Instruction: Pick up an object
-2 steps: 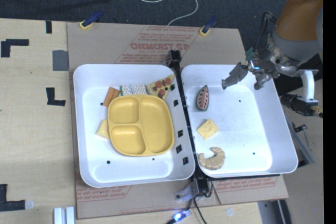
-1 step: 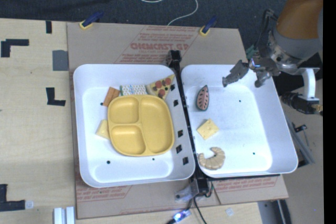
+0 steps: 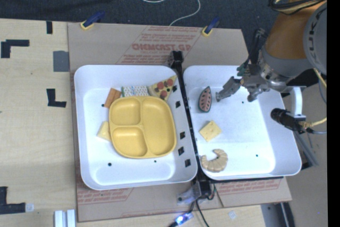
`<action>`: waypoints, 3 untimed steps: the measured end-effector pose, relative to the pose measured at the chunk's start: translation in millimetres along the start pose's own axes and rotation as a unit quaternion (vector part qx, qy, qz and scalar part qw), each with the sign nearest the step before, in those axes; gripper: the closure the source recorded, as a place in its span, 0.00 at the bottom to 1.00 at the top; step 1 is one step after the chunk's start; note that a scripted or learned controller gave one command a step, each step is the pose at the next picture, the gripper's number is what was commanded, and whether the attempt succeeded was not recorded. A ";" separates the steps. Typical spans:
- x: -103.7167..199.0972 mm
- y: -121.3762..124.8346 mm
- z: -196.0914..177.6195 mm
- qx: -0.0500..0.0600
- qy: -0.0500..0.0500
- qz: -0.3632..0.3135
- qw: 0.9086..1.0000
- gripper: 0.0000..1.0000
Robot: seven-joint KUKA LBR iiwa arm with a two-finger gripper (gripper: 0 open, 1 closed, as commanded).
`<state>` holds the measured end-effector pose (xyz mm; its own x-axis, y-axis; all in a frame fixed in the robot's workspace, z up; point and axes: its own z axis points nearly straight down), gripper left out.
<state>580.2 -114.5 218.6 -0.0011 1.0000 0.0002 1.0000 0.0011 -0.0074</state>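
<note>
The gripper [image 3: 240, 89] hangs spread open and empty, right of the watermelon slice [image 3: 205, 99]; descending here risks missing it.

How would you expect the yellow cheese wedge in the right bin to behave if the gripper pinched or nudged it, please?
The cheese wedge looks like a small, solid toy block, so probably stiff and light. It lies flat, apart from the croissant, so it should slide rather than roll. Its sloped sides might slip from the gripper.

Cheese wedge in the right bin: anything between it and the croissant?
No. Camera view shows bare white bin floor between the cheese wedge and the croissant.
</note>
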 end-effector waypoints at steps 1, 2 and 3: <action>3.9 -0.7 64.7 0.000 0.000 0.000 1.000 0.00; 2.7 4.2 127.1 -0.001 0.000 0.000 1.000 0.00; 3.0 4.1 134.3 -0.003 0.000 0.000 1.000 0.00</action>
<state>583.3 -111.5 84.3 -0.0007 1.0000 -0.0004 1.0000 0.0007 -0.0021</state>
